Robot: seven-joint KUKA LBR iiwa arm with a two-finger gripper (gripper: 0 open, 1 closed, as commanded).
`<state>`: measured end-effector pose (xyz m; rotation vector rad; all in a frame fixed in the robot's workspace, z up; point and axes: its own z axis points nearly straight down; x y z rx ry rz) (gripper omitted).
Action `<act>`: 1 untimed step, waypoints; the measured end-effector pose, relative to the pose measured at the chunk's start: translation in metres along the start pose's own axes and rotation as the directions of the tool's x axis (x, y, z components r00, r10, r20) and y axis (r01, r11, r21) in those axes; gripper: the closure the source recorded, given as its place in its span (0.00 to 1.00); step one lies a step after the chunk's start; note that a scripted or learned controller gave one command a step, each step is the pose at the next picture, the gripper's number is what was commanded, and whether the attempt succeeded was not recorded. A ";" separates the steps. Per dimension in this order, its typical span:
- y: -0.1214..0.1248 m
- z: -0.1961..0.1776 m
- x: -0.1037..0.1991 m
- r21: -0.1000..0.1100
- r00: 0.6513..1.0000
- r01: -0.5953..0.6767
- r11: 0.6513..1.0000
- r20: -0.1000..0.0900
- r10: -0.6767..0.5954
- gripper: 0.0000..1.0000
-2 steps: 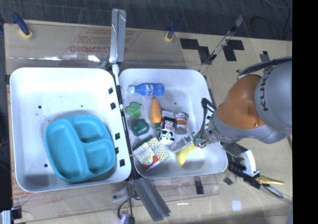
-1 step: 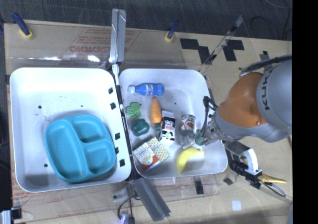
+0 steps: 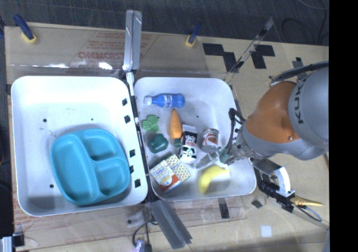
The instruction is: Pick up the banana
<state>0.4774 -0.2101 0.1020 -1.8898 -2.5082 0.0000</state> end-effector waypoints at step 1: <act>0.001 -0.010 0.000 0.000 1.000 0.005 1.000 0.001 -0.005 1.00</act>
